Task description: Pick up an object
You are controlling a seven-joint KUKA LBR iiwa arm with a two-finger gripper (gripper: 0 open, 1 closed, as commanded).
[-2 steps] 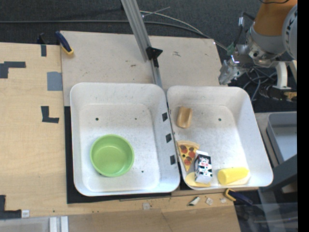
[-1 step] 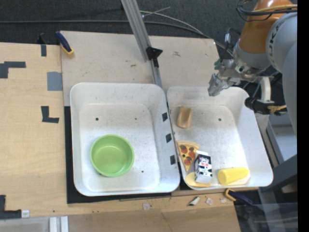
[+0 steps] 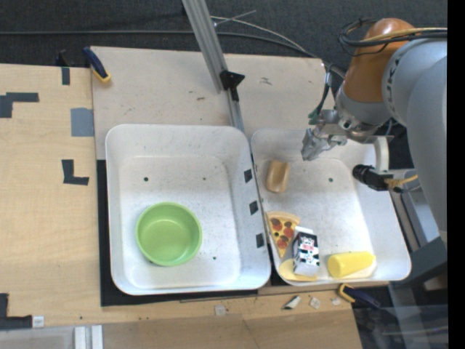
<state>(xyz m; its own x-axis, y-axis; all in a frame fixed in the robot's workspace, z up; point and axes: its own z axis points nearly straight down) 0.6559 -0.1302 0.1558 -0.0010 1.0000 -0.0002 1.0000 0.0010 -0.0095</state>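
My gripper (image 3: 311, 151) hangs over the far part of the right bin (image 3: 378, 217), its fingertips pointing down, close together, with nothing seen between them. A tan bread-like piece (image 3: 277, 175) lies just to the gripper's near left. Near the bin's front lie a pizza slice (image 3: 282, 228), a small black-and-white carton (image 3: 306, 251) and a yellow block (image 3: 351, 264). A green bowl (image 3: 168, 233) sits in the left bin (image 3: 131, 158).
A slanted metal pole (image 3: 211, 42) rises from the bench behind the two bins. A blue-and-yellow clamp (image 3: 96, 64) grips the far left corner of the bench. Small scraps (image 3: 301, 302) lie in front of the right bin.
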